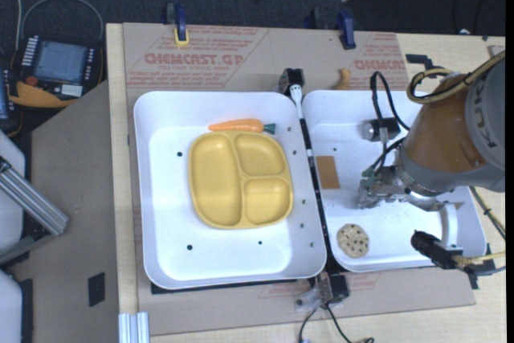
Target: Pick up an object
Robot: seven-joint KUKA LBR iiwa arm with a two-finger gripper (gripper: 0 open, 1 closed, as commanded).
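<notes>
we see two shallow white bins side by side on the bench. the left bin (157, 197) holds a yellow divided plate (240, 178) with three compartments, lying flat near the middle, and nothing shows inside any compartment. a toy carrot (238, 125) lies just beyond the plate's far edge, orange with a small green tip pointing toward the right bin.

the right bin (337, 104) holds a round speckled cookie (352, 239) near its front left corner and a small flat brown card (327, 172) close to the left wall, well apart from the cookie. the gripper (374, 190) sits low over the middle of this bin, between the card and the cookie but touching neither that we can make out. we cannot tell how it is set from this angle.
</notes>
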